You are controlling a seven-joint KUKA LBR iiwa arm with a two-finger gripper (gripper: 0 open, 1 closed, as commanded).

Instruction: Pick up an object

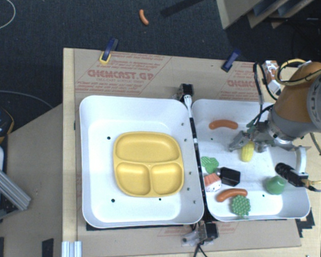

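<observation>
Nearest us in the right bin (295, 210) lay a green bumpy piece (240, 205) just beside a sausage (231, 195), with a black block (229, 176) behind. Farther back, our gripper (249, 146) hung over a small yellow object (247, 152), which sat between the spread fingers; we saw no closed hold on it. We judged it light, hard and smooth plastic, likely slippery, best pinched across its narrow middle. Its upper end was hidden under the gripper. Beyond lay another sausage (223, 124).

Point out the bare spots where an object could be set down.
Left bin: bare floor all round the yellow tray, widest along its top edge. Right bin: crowded; small gaps above the sausage and beside the green ball.
</observation>
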